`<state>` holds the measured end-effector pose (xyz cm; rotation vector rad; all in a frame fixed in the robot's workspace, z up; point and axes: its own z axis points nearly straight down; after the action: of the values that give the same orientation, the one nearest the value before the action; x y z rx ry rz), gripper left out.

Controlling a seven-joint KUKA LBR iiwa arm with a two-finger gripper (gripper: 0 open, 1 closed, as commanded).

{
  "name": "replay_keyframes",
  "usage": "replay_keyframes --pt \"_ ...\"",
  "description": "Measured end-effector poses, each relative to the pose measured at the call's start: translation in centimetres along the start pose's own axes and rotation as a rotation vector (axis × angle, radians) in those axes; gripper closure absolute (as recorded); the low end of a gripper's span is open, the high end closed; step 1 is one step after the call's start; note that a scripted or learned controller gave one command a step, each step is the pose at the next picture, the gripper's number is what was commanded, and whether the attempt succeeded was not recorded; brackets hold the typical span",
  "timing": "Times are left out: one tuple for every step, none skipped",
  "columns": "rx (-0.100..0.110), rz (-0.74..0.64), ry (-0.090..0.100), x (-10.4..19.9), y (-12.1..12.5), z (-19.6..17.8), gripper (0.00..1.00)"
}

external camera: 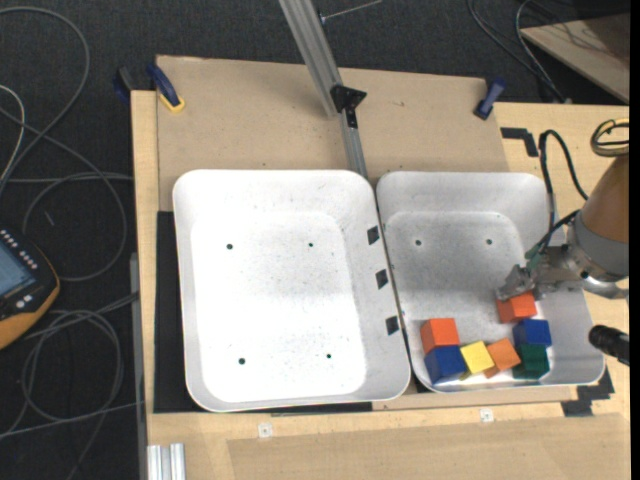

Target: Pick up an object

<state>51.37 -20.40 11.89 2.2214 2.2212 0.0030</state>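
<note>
Claw (521, 286) low in the right bin (450, 193), its state cannot be told, just above an orange-red block (516, 308), two orange blocks (439, 332), two blue (534, 332), one yellow (476, 356), one green (533, 365) clustered near the front corner, left bin (200, 208) alongside

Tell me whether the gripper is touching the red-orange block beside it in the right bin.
Cannot tell. In the camera view the gripper sits directly over the red-orange block, overlapping its top edge, so neither contact nor a gap shows plainly.
</note>
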Motion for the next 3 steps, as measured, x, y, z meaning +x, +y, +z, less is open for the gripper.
replay_keyframes --pt "-0.005 -0.002 -0.003 0.4 0.3 -6.3 1.00" --pt "-0.006 -0.002 -0.004 0.4 0.5 -11.7 1.00" --pt "0.003 -0.002 -0.001 0.4 0.6 -11.0 1.00"
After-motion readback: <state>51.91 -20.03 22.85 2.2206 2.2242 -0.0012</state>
